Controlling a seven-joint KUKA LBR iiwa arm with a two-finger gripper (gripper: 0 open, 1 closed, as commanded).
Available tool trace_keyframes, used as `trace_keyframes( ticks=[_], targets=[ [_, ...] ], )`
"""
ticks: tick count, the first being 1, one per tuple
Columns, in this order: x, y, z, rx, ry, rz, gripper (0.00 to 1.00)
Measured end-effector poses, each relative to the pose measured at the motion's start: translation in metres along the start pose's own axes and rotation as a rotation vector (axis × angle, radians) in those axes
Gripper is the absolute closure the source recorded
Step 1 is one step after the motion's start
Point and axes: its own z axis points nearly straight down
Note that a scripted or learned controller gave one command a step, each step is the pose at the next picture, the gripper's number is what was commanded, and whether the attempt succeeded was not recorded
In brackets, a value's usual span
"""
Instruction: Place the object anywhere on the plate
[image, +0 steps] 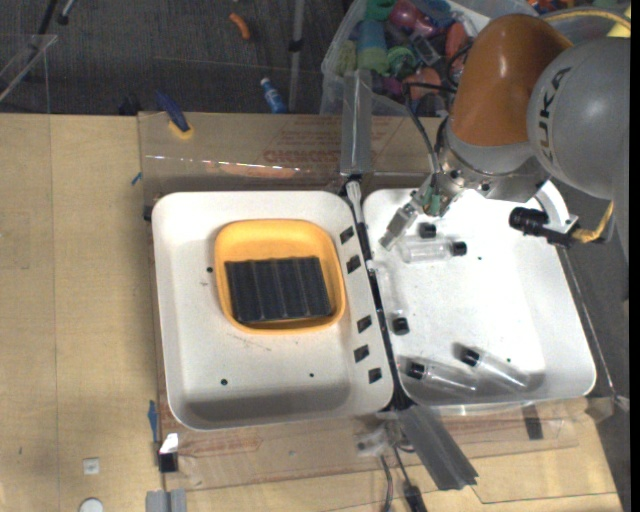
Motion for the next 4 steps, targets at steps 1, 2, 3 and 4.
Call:
trace_keyframes(
  ticks=[1, 2, 3, 4],
  targets=[
    [-0.028, -0.060, 0.000, 0.000, -0.002, -0.043, 0.00],
    [-0.035, -0.045, -0.001, -0.004, -0.007, -0.355, 0.00],
    [-0.033, -0.062, -0.018, -0.002, -0.004, -0.501, 0.00],
    [-0.055, -0.065, -0.004, -0.004, -0.008, -0.692, 0.00]
  ],
)
